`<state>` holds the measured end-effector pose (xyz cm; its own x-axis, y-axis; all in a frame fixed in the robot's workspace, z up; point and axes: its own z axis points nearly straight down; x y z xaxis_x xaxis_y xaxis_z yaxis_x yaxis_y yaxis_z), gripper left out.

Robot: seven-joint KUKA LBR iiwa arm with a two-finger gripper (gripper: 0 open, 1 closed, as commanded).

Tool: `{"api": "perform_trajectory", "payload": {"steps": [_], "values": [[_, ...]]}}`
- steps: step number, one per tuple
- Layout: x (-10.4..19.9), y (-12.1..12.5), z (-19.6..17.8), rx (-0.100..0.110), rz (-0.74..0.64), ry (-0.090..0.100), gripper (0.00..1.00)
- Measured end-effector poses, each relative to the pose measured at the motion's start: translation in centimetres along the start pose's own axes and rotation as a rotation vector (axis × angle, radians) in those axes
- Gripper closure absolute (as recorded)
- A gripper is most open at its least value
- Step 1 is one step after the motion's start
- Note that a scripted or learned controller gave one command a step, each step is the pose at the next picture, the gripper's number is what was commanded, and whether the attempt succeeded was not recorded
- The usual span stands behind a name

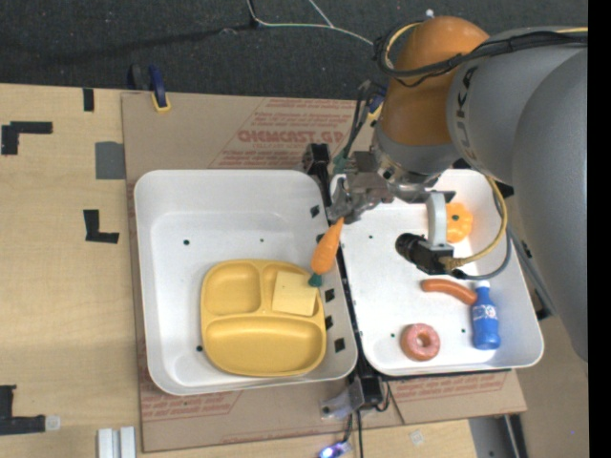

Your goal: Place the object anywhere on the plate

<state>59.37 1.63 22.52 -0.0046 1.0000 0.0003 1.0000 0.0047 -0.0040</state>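
Observation:
A yellow divided plate [250, 337] lies in the left bin [172, 208], with a pale yellow square slice [295, 297] in its upper right compartment. An orange toy carrot [326, 245] with a green tip hangs tilted over the inner edge of the left bin. Its green end is just above the plate's upper right corner. My gripper [345, 208] is shut on the carrot's top end, right above the divide between the two bins.
The right bin [382, 284] holds an orange fruit [461, 223], a red sausage [450, 289], a blue bottle [485, 320] and a pink donut [420, 342]. Bare white floor lies left of and behind the plate.

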Motion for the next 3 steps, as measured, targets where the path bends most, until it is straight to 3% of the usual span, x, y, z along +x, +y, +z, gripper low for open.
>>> {"api": "perform_trajectory", "payload": {"steps": [2, 3], "values": [[11.0, -1.2, -1.2, -0.001, -0.003, 0.001, 1.00], [16.6, -1.9, 0.3, 0.001, -0.002, -0.001, 1.00]]}}
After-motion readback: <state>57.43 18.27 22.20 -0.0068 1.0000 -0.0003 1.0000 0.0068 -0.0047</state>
